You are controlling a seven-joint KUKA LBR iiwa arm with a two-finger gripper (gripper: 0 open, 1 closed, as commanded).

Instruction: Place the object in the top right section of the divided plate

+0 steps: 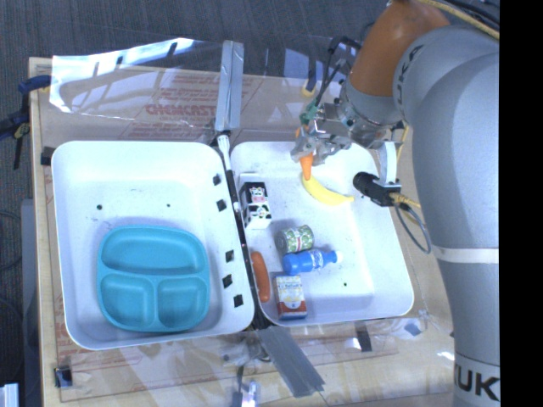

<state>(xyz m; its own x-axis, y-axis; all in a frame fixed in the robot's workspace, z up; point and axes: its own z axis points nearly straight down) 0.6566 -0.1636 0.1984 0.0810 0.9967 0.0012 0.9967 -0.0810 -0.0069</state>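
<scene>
Grey arm (462, 185) looms closest to the lens, on the right, its orange band at the far end and its wrist reaching left over the far part of the right bin (386, 287). At its tip the gripper (311, 151) hangs low over the bin floor; cannot tell from this angle whether it is spread or pressed together. Small orange piece (306, 168) sits directly at the gripper's near side; gripped or merely lying beneath it, not clear. It touches the far-left end of a yellow banana (329, 195), which curves off to the right on the floor. Left of these, against the bin's left wall, is a black-and-white carton (255, 203). Nearer, mid-bin, a green can (294, 239) lies just beside a blue bottle (308, 260) on its side. Nearer again, a red sausage (261, 276) lies along the left wall, with a small red box (290, 297) beside it. Left bin (76, 168) holds the teal divided plate (153, 257) in its near half, well apart from the orange piece: one long section on the far side, two smaller ones on the near side.
</scene>
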